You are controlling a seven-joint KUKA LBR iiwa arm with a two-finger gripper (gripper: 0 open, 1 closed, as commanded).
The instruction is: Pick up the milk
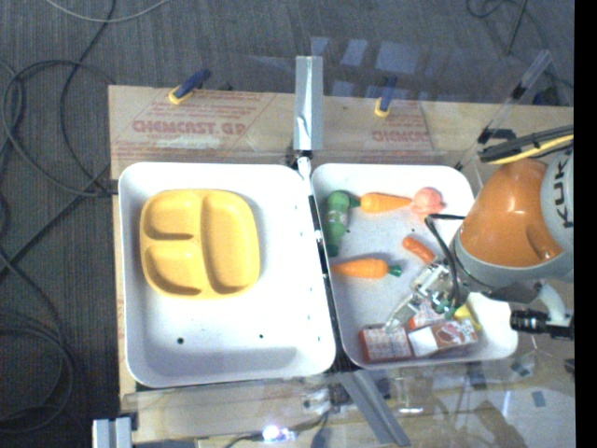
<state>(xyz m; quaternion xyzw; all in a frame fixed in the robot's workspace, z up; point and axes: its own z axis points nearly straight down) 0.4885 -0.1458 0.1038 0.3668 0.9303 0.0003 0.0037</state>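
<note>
1. In the right bin, at its near corner, the milk lies on its side, a red and white carton pressed along the front wall
2. The hand hangs just above the carton's upper edge, so the arm seems lined up for a reach down; whether it is spread or pinching I cannot tell
3. Two carrots, a green bottle and a pink piece lie farther back, apart from the carton
4. The left bin on the worktop holds a yellow tray, well away from the work
</note>
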